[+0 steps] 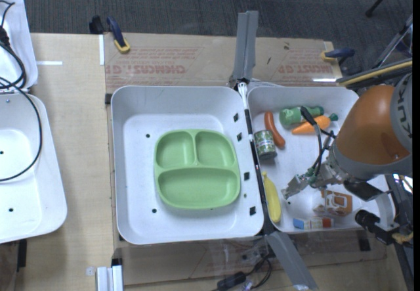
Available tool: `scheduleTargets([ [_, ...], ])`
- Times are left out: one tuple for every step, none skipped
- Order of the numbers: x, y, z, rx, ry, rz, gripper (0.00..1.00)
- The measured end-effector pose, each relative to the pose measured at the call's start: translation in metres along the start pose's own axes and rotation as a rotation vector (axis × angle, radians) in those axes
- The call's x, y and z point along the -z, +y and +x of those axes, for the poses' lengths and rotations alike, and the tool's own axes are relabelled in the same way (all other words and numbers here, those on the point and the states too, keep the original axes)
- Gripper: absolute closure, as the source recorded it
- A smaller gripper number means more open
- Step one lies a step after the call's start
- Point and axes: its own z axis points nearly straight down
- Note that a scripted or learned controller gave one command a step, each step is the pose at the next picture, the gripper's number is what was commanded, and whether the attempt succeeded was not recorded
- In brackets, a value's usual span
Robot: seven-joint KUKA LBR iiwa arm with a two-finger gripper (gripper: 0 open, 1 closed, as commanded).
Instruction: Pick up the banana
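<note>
Yellow banana (272, 198) lay against right bin's (348, 90) left wall; tool (294, 186) hovered just right, grip state unclear.

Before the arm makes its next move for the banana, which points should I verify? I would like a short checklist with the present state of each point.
1. Banana in view and uncovered: ok; it lies along the left wall of the right bin.
2. Gripper close to the banana: ok; it is just to the right of it.
3. Banana between the fingers: not ok; it lies apart from them.
4. Finger opening wide enough: cannot tell.
5. Neighbours out of the way: ok; the can is above the banana's end, not touching.
6. Space on the banana's wall side: cannot tell; it lies very near the wall.
</note>
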Motion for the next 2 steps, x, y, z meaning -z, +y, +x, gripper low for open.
scheduleTargets([
  [-0.007,0.058,-0.037,0.205,-0.002,-0.003,0.0],
  [0.092,0.042,0.031,-0.024,-0.002,-0.002,0.0],
])
